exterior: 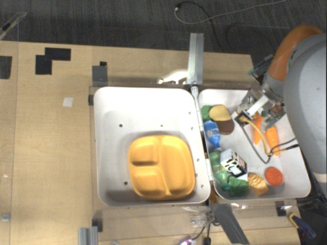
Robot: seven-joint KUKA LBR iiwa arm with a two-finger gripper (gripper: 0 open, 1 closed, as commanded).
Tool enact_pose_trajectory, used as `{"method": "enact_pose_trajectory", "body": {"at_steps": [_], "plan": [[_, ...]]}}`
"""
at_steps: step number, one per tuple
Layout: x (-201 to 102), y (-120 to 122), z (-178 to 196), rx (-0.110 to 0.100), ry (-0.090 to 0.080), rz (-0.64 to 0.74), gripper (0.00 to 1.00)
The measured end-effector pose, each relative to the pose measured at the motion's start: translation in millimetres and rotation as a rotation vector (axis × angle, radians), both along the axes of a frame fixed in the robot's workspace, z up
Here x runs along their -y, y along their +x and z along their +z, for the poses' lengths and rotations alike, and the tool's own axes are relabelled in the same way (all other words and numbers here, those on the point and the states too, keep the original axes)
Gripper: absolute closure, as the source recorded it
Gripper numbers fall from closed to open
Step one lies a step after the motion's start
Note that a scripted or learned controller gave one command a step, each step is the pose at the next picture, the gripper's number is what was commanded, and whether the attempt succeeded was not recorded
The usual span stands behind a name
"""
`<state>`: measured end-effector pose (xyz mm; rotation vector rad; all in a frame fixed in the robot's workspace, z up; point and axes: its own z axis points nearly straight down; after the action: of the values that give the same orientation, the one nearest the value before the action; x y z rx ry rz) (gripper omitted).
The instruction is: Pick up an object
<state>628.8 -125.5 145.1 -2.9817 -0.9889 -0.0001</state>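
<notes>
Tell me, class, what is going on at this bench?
A grey robot arm reaches into the right bin from the right. Its gripper hangs over the toys piled there, near a carrot and a brown-and-tan piece. A yellow divided tray lies in the left bin.

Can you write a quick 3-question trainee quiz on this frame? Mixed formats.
1. True or false: the yellow divided tray lies in the right bin.
2. Multiple choice: which item sits nearest the right bin's front right corner? A) blue packet B) round orange item C) brown-and-tan item
3. Fill in: the gripper is above the ____ bin.

Key
1. False; it lies in the left bin.
2. B
3. right
</notes>
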Motion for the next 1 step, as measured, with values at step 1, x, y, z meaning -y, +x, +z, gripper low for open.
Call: {"method": "enact_pose_trajectory", "body": {"at_steps": [1], "plan": [[64.8,-25.1,63.5,-0.002,0.0,-0.432,0.0]]}}
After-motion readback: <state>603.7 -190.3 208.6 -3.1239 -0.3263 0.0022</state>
